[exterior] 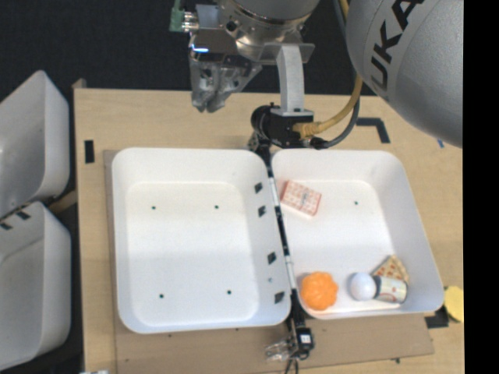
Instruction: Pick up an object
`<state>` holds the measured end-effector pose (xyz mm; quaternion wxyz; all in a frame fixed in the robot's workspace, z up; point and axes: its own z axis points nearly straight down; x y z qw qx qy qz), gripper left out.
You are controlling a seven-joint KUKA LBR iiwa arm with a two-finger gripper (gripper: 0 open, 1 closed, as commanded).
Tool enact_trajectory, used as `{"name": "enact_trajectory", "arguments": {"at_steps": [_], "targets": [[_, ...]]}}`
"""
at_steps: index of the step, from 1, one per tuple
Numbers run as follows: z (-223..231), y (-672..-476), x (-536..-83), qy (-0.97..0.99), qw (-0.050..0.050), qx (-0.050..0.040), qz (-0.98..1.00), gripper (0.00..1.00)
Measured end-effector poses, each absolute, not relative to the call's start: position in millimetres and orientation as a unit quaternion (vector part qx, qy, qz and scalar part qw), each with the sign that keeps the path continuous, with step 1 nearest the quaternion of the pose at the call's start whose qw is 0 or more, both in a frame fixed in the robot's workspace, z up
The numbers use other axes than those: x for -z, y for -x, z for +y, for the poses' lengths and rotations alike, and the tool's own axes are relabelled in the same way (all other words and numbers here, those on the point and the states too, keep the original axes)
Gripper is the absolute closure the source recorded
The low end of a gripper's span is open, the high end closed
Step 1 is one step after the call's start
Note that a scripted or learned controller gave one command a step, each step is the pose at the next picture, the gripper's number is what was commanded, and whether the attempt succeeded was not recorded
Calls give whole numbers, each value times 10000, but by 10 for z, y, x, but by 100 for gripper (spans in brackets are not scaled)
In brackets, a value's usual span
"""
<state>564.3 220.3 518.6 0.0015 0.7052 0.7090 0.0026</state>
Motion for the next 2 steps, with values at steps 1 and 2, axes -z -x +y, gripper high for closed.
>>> {"name": "enact_trajectory", "arguments": {"at_steps": [1,2], "targets": [[2207,-5788,-4781,-7070,6,5,7072,100],[2203,-5512,-3989,-7074,0,14,7068,100]]}}
